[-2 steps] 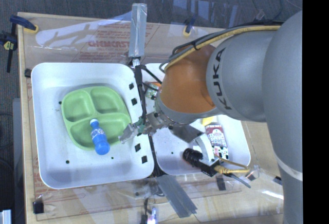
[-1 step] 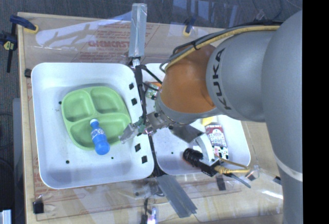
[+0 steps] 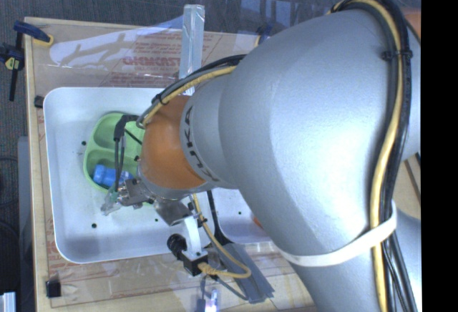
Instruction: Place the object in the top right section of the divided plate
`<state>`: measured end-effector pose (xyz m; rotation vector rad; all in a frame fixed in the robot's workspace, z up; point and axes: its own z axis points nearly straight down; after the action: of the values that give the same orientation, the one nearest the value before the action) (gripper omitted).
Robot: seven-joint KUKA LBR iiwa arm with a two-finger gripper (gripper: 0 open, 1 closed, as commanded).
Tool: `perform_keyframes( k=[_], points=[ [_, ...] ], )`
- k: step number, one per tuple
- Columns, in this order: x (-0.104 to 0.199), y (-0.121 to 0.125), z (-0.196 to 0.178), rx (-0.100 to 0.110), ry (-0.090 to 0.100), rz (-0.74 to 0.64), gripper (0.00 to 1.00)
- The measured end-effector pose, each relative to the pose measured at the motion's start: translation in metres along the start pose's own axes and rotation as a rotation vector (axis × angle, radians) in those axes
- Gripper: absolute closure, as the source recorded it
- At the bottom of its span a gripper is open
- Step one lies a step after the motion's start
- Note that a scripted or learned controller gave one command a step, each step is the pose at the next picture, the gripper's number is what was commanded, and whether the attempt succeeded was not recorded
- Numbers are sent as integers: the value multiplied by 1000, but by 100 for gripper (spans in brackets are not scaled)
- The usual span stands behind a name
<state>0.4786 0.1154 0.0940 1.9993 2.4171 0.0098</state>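
You would have seen, far to the left of the green divided plate [image 3: 106, 133], a blue clamp [image 3: 33, 32] gripping the bench's corner. The left white bin [image 3: 61, 182] held the plate, which sat toward the bin's left half, with its right side hidden under the arm. The blue object [image 3: 104, 176] lay in the plate's lower left part, as the camera saw it, close to the plate's near rim. Just below and to the right of the plate's visible part, the gripper [image 3: 117, 197] hung low over the bin, right beside the blue object. You could not have told whether it touched the object. Nor could you have told whether the gripper was open or closed, or whether it had hold of anything, because its metal parts were small and partly hidden by the wrist. Right of the plate, the orange band [image 3: 166, 153] covered the plate's far side. A yellow cable [image 3: 207, 76] ran over the band. Farther right of the plate, the grey arm [image 3: 315, 139] spread across the second white bin [image 3: 240, 233], which showed as a small corner below the arm.
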Motion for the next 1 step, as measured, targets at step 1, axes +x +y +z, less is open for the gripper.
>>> perform_keyframes(
  k=[1],
  points=[
    [-13, 16, -76, 10, 1, -94, 0]
  ],
)
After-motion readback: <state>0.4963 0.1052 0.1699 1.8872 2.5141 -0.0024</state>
